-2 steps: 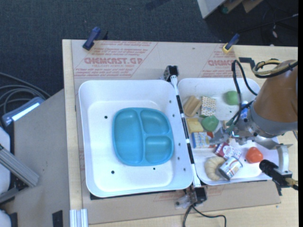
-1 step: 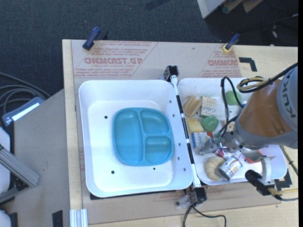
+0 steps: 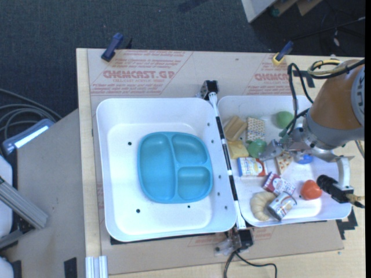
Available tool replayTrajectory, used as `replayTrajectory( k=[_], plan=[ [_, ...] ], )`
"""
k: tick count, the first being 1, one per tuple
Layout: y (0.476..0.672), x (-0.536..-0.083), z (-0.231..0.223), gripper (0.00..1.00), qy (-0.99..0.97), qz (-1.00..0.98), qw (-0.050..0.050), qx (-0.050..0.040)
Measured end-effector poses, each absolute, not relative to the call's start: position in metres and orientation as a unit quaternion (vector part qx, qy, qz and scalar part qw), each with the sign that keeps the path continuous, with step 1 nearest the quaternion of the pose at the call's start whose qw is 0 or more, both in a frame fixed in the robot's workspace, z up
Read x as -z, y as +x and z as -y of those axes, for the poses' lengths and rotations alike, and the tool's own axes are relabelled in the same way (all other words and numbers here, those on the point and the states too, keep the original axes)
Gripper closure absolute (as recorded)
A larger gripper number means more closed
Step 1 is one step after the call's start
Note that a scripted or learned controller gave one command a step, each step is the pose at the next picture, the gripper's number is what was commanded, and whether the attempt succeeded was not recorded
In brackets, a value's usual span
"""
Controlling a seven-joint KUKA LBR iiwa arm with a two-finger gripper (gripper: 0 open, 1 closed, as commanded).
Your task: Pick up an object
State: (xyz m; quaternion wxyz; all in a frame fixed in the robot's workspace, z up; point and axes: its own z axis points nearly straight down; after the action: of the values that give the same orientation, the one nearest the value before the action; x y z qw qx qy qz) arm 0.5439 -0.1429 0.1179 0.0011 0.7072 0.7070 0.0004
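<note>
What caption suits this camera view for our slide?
Robot hand low among toy foods in the right bin; a blue divided plate sits in the left bin.

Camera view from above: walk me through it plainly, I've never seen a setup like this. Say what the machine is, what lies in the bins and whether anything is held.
One fixed camera looks down at a slant on a bench. The grey and orange shape at right is a robot arm; its gripper is low among small toy foods in the right bin: a green ball, a red piece, a croissant, small packets. The left bin holds a blue divided plate. Whether anything is held cannot be told.
</note>
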Motion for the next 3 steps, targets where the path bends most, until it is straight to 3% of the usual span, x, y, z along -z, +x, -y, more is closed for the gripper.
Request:
replayTrajectory(
  k=[1, 2, 3],
  plan=[
    [0.495, -0.084, 0.097, 0.00, 0.707, -0.707, -0.001, 0.0004],
    [0.626, -0.085, 0.095, 0.00, 0.707, -0.707, 0.000, -0.0005],
    [0.665, -0.084, 0.095, 0.00, 0.707, -0.707, -0.004, 0.0037]
  ],
)
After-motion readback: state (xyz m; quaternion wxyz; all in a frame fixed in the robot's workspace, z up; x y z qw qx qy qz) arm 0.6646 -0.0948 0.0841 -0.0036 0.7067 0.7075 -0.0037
